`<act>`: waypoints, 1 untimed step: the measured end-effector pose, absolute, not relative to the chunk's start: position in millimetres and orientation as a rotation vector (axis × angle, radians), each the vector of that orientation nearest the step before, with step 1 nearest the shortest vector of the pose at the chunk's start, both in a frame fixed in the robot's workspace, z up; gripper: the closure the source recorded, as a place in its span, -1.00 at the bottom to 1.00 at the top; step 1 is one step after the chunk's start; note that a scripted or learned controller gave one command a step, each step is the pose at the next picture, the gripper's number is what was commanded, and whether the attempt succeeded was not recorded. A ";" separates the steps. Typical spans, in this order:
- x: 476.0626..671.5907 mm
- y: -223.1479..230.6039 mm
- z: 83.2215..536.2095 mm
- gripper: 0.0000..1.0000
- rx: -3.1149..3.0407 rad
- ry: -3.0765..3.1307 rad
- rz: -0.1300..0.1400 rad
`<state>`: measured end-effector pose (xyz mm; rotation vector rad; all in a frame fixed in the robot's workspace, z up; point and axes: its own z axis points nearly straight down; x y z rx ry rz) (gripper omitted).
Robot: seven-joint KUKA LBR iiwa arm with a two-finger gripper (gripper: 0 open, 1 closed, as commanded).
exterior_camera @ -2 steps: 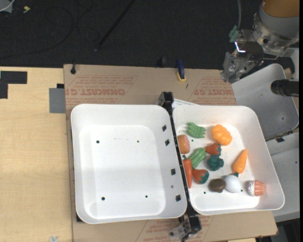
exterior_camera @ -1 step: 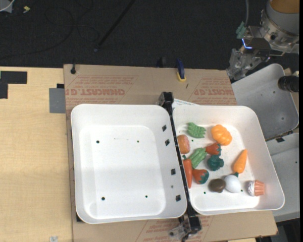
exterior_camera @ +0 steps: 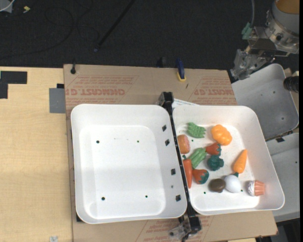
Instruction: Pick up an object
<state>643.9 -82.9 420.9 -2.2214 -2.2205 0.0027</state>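
Note:
The right bin (exterior_camera: pixel 257 135) holds several toy foods: an orange pepper (exterior_camera: pixel 221 134), a green leafy piece (exterior_camera: pixel 195 130), a carrot (exterior_camera: pixel 240 161), a teal broccoli (exterior_camera: pixel 214 162), a white egg (exterior_camera: pixel 233 184), a brown ball (exterior_camera: pixel 217 185) and a pink-and-orange cupcake (exterior_camera: pixel 254 188). More pieces lie against its left wall, among them a long red one (exterior_camera: pixel 187 172). My gripper (exterior_camera: pixel 244 64) hangs high at the upper right, well above and behind the right bin, with nothing seen in it.
The left bin (exterior_camera: pixel 81 135) stands beside the right one on a cardboard sheet (exterior_camera: pixel 121 84). Black clips (exterior_camera: pixel 166 99) join the bins at the divider. A grey metal plate (exterior_camera: pixel 265 92) lies at the right under the arm.

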 end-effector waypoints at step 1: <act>643.5 -121.3 390.0 1.00 -2.221 -2.216 0.008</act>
